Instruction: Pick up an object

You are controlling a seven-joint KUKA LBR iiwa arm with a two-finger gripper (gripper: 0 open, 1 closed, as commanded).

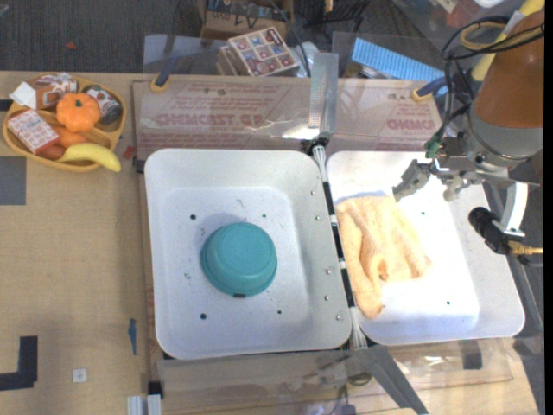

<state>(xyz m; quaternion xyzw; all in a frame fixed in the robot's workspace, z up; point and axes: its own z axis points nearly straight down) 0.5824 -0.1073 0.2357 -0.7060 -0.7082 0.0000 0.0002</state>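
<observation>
**Bowl and cloth lie in the bins, end effector empty above the right one**

Teal bowl (239, 258), turned upside down, sits low in the frame at the middle of the left bin (173, 180). It touches neither wall. Just across the divider, a yellow cloth (380, 249) lies crumpled in the right bin (492, 309), along that bin's left side, with its lower end close to the bin's near left corner.

Above the upper part of the right bin hangs the end effector (429, 180), its two fingers spread apart with nothing between them. One finger points down and left toward the cloth's upper edge but stands clear of it; the other sits a little to the right. The grey arm (510, 102), with its orange band, comes in from the upper right of the frame.

Behind both bins, cardboard panels (225, 115) stand along their far edge. On the desk (69, 258) at the upper left of the frame rests a yellow dish (17, 137) that carries a small orange pumpkin (78, 111), a banana (91, 155) and some small packets.
</observation>
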